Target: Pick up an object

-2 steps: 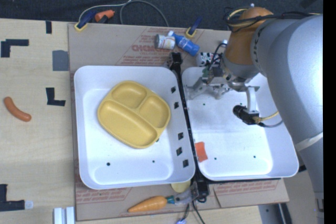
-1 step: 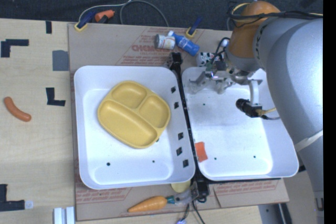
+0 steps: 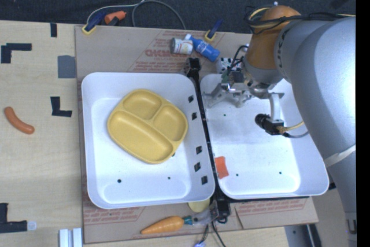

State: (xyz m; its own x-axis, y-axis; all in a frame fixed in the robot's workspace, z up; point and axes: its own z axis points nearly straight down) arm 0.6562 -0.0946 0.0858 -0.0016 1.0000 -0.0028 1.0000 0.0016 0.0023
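Small orange rectangular block (image 3: 221, 167) lies flat on the floor of the right-hand shallow white bin (image 3: 289, 173), hard against that bin's left wall, toward its near end. Grey arm with orange band (image 3: 269, 43) comes in from the right and hangs over the far end of the same bin. Two-finger gripper (image 3: 231, 92) sits low at the bin's far-left corner, metal parts splayed over the white floor; how far the jaws stand apart I cannot tell from this angle, and nothing shows between them. Block is well apart from the gripper, nearer the viewer along the same wall. Left white bin (image 3: 95, 124) carries a yellow three-compartment plastic plate (image 3: 147, 124). An orange toy carrot (image 3: 162, 225) rests on the cardboard below the bins.
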